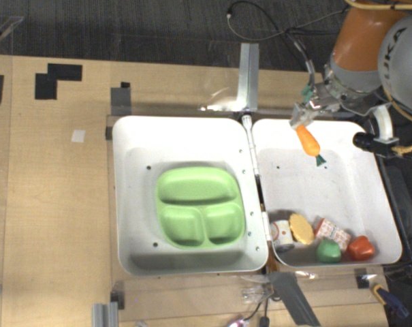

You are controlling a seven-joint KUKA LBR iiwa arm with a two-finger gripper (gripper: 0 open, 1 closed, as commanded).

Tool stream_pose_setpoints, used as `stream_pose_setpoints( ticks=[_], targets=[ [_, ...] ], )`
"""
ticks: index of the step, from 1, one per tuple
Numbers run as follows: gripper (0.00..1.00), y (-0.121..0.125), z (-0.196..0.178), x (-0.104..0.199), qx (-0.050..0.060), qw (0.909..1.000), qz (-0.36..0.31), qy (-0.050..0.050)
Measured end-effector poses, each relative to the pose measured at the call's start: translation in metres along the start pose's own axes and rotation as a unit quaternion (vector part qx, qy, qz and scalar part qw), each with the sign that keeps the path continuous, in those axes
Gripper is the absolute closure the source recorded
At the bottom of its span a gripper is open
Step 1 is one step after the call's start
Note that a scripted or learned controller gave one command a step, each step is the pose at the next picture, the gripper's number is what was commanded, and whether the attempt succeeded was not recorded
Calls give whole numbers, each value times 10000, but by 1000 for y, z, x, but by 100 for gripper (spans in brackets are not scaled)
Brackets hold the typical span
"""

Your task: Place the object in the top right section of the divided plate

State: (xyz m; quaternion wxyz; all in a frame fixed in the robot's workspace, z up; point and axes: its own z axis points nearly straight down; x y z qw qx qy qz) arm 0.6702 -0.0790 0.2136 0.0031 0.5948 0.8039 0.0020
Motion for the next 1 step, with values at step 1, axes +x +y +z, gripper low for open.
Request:
stream_pose_setpoints(
  ticks=[1],
  targets=[
    [0,0,0,0,0,10000,0,0]
  ],
)
